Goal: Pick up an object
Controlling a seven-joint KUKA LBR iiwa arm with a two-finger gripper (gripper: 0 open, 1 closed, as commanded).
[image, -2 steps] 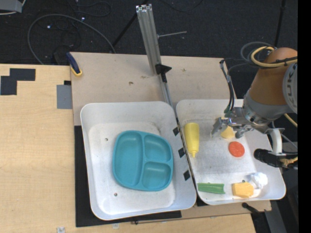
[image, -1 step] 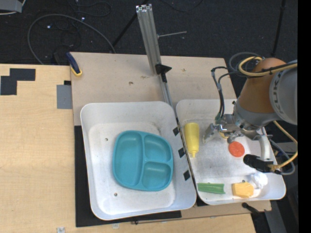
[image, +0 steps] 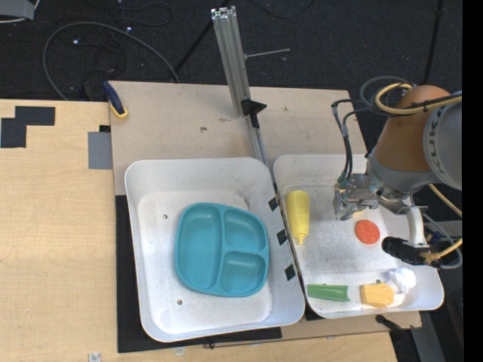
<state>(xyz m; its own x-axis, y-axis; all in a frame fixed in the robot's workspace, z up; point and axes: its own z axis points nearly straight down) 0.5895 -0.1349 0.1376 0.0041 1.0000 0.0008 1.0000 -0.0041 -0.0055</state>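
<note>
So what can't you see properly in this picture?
- Gripper, camera view: too small and dark against the arm to tell its fingers apart.
- Yellow thing in the right bin: too small to name.
- White thing beside it: blends into the bin, shape unclear.
- Right bin's far corner: the arm covers it.

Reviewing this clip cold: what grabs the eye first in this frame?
The teal divided plate lying in the left bin stands out most. In the right bin, a yellow bottle lies near the left wall, with the gripper above an orange-red round piece further right.
</note>
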